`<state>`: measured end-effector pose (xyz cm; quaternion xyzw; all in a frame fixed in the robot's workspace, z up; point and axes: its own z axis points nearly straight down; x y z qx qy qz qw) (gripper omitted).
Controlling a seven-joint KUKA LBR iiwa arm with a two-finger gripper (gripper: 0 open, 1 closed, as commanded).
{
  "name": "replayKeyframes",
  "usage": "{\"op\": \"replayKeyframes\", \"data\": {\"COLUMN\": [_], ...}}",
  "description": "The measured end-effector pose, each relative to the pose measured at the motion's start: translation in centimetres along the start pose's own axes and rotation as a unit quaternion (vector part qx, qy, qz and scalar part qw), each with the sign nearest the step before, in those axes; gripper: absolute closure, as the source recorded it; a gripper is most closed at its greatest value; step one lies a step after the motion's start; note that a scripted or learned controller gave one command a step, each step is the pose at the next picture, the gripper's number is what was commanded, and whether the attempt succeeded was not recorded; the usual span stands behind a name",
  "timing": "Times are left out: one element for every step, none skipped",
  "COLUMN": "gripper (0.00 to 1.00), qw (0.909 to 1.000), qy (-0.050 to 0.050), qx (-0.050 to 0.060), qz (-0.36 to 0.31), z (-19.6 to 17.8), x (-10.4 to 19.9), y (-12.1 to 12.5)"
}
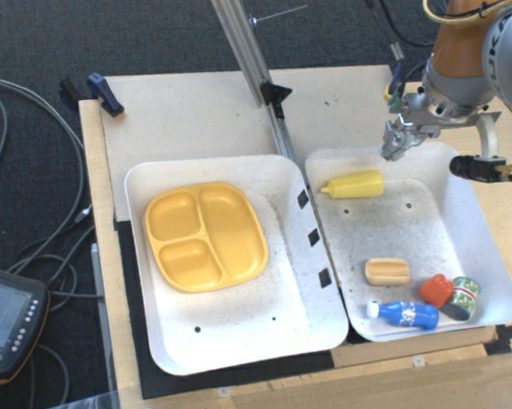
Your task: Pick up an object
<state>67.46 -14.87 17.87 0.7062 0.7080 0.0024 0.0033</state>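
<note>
A glossy yellow plastic divided tray [207, 236] lies in a speckled matt white bin [249, 333] on the pale wooden tabletop [195, 115].

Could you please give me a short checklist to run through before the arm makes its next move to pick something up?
1. Gripper above the right bin: ok, it is over the bin's far edge.
2. Gripper free of any object: ok, nothing is between or under it.
3. Nearest target reachable: ok, the yellow mustard bottle lies on its side, apart from other items.
4. Other items crowded: not ok, the blue bottle, red object and green can touch in the near corner.
5. Finger opening: cannot tell.
6. Yellow tray out of the way: ok, in the left bin.
</note>
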Motion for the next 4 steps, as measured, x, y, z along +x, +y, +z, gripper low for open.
{"op": "replayKeyframes", "data": {"gripper": [1.00,1.00,1.00,1.00], "qw": [1.0000,1.0000,1.0000,1.0000], "qy": [0.000,0.000,0.002,0.002], "qx": [-0.001,-0.001,0.005,0.005], "qz": [0.000,0.000,-0.002,-0.002], "z": [-6.2,-11.8,-10.2,-10.5], "x": [0.1,0.1,6.1,11.7], "y": [-0.6,-0.4,-0.4,-0.2]}}
